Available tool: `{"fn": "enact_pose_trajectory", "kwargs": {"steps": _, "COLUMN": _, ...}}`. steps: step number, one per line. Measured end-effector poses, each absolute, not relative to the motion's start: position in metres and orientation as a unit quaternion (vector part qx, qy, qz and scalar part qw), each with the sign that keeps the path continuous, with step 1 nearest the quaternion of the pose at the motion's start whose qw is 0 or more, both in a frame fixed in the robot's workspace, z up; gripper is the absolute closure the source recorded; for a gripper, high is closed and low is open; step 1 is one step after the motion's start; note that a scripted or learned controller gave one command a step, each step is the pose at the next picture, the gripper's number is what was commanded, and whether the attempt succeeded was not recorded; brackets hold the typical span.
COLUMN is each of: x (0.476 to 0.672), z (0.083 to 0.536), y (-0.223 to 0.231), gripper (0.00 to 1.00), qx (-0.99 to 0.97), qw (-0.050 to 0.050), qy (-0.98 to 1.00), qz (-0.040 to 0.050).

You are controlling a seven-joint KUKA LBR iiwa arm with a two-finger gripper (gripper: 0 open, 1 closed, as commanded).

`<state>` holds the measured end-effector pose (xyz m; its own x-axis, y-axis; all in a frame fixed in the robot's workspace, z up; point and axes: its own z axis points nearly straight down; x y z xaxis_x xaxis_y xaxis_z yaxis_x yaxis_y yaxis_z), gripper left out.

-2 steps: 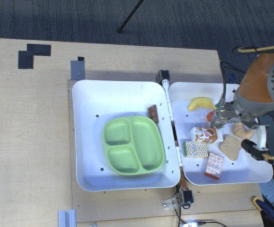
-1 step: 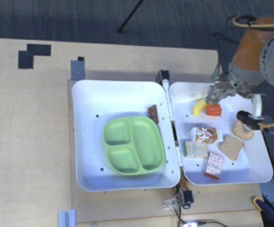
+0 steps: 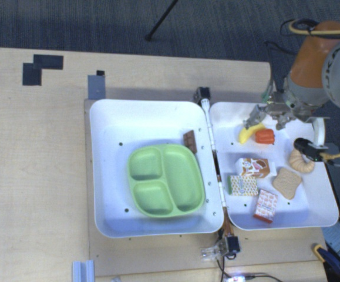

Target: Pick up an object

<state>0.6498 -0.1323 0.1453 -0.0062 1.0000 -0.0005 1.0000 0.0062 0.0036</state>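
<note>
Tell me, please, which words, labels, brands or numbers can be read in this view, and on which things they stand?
No text can be read.
Red and white box: printed pattern, too small and blurred to read.
Green patterned packet: print blurred, no letters made out.
Red and white packet: picture or print, unreadable.
Green divided plate, white bins: no markings seen.

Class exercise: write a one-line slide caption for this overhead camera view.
Gripper poised above banana and orange toy in right bin; green tray in left bin.

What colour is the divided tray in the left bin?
Light green divided plastic tray, seen clearly in the camera view.
</note>
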Motion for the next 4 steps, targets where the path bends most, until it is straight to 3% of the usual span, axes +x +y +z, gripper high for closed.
{"fn": "enact_pose_trajectory", "kwargs": {"steps": 1, "x": 0.591, "z": 0.086, "y": -0.099, "gripper": 0.00, "qx": 0.706, "qw": 0.002, "qy": 0.708, "qz": 0.0016}}
{"fn": "enact_pose_trajectory", "kwargs": {"steps": 2, "x": 0.594, "z": 0.098, "y": -0.099, "gripper": 1.00, "qx": 0.706, "qw": 0.004, "qy": 0.708, "qz": 0.0037}}
{"fn": "enact_pose_trajectory", "kwargs": {"steps": 3, "x": 0.593, "z": 0.098, "y": -0.099, "gripper": 0.00, "qx": 0.706, "qw": 0.004, "qy": 0.708, "qz": 0.0036}}
{"fn": "enact_pose_trajectory", "kwargs": {"steps": 4, "x": 0.595, "z": 0.109, "y": -0.098, "gripper": 1.00, "qx": 0.705, "qw": 0.005, "qy": 0.709, "qz": 0.0046}}
